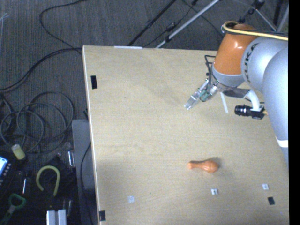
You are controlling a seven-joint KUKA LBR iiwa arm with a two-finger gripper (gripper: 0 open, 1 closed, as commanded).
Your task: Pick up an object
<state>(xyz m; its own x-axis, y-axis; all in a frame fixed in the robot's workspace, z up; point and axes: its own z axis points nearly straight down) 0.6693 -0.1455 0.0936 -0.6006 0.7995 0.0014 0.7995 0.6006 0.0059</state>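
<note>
A small orange object (pixel 204 165), shaped like a gourd with a thin neck pointing left, lies on the tan bench top (pixel 140 125) toward the front right. My gripper (pixel 191 102) hangs over the middle of the bench, slanting down and to the left from the orange wrist band (pixel 233 50). It is well behind the orange object and apart from it. Nothing shows at the gripper's tip.
A black tag (pixel 94 82) sits near the bench's left edge. Small markers (pixel 214 191) dot the front right. Coiled cables (pixel 37 121) and tools lie on the floor at the left. Tripod legs (pixel 197 13) cross behind the bench.
</note>
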